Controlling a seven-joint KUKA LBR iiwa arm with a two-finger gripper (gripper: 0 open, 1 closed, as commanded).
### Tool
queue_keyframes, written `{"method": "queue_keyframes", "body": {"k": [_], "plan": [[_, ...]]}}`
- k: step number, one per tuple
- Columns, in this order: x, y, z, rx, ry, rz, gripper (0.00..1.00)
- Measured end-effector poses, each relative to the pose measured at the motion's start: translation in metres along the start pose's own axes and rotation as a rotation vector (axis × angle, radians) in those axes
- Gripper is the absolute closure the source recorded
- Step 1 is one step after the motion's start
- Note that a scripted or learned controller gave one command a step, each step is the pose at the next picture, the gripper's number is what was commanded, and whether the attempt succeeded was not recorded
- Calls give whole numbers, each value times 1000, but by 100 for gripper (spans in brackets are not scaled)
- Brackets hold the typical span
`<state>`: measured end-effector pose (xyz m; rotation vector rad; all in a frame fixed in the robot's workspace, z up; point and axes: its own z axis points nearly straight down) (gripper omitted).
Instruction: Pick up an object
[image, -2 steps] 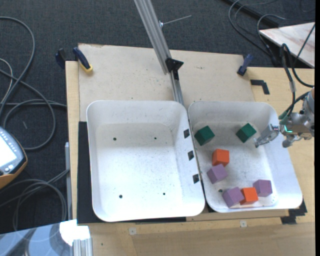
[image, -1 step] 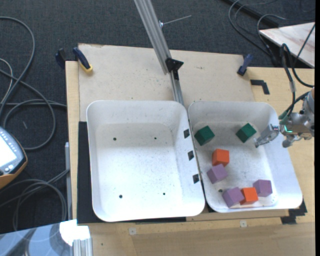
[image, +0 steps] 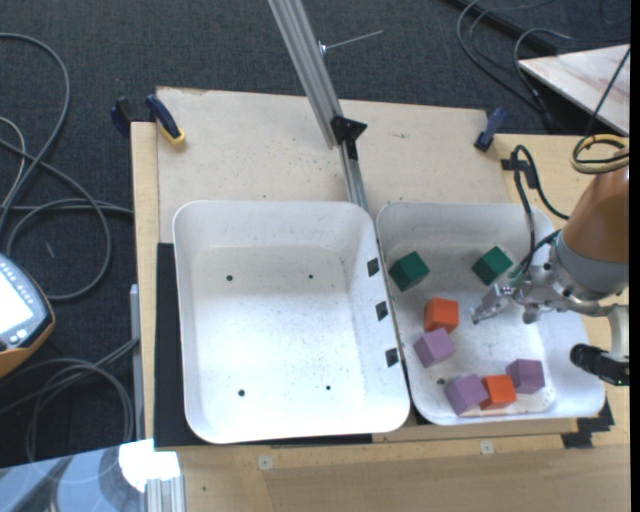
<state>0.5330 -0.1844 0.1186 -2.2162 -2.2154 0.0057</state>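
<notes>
Green block (image: 492, 264) just above end effector (image: 503, 302); orange block (image: 441, 314) left; finger state unclear.

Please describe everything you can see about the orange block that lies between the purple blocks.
The orange block is a small cube, matte like foam or painted wood. It rests on the floor of the right bin, near its front wall. A purple block touches its left side; another purple block sits close on its right. The claw is apart from it.
</notes>
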Motion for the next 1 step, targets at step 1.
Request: {"method": "queue_keyframes", "body": {"k": [1], "plan": [[94, -19, 18, -11, 1, -7, 0]]}}
